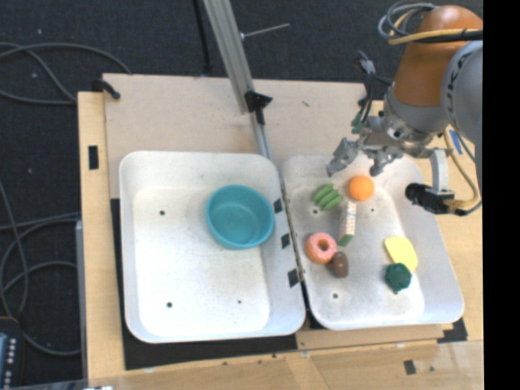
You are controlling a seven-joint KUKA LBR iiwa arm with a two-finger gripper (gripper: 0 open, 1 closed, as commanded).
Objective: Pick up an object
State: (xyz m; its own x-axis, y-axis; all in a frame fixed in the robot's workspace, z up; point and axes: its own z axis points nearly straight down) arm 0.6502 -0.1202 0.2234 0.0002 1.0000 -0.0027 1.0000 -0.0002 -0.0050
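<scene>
One grey arm, pincer point(358, 162) spread just above orange ball point(361, 188).

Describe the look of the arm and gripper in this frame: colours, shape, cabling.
The arm is a rounded grey body with a wide orange band above the wrist. Light-coloured cables loop over its top, and a yellowish cable trails beside a black fitting on its right. The gripper is a dark grey metal assembly with two fingers.

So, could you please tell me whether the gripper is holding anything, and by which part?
Nothing is held: the gripper hangs open above the orange ball.
</scene>
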